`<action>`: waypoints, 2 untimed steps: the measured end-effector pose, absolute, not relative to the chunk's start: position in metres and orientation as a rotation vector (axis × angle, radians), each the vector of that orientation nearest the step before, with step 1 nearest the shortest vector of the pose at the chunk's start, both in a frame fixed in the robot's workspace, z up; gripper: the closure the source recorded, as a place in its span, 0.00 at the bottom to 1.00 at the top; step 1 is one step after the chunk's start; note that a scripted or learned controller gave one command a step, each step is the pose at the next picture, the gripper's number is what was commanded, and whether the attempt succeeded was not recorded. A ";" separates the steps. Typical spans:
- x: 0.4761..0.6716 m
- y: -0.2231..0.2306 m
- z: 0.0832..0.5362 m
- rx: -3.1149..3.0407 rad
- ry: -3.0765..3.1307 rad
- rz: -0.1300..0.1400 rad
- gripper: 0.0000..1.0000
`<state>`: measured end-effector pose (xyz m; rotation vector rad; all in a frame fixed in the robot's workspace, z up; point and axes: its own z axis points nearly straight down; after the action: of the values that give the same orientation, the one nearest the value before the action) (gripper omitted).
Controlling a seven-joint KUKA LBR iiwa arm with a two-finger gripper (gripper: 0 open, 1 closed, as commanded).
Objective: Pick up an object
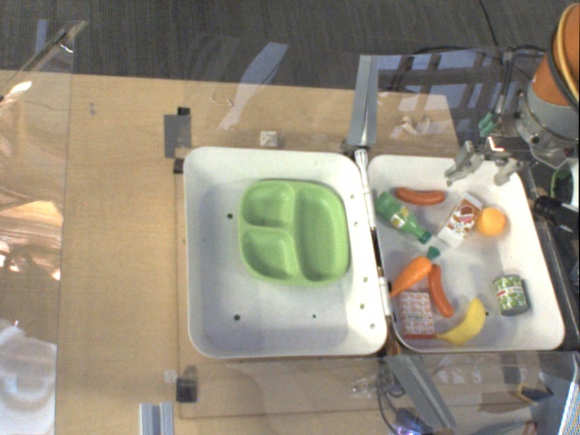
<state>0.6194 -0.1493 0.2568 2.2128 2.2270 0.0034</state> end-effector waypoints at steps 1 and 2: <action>0.645 -0.151 0.139 2.015 2.407 0.003 0.00; 0.640 -0.124 0.097 2.027 2.391 0.006 0.00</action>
<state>0.6402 -0.1236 0.0973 2.0266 2.3907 0.0058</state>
